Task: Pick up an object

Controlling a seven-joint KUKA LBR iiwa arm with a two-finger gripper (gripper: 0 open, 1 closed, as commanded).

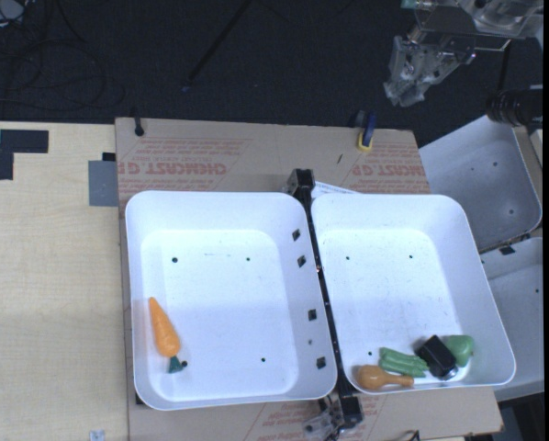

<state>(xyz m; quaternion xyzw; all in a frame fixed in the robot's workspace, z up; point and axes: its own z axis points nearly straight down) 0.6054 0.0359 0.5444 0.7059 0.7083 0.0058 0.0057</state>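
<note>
Nearest the camera, at the right bin's (476, 246) front edge, lies a small cluster: an orange gourd (381, 378), a green pod (404, 363), a black block (437, 356) and a green lump (459, 345), all touching or just beside one another; across the divider, the left bin (137, 246) holds a carrot (163, 328) near its front-left corner, well apart from the rest; any of these could serve as the thing to pick up.

Up at the back right, the gripper (405, 88) hangs over the dark area beyond the bench, well apart from both bins and touching nothing; whether it is spread or pressed together I cannot tell from here, and nothing shows in it.

To my eye the approach is not yet begun; the next move calls for travelling forward over a bin, choosing one item, and descending squarely; the crowded cluster looks harder to grasp cleanly than the lone carrot.
</note>
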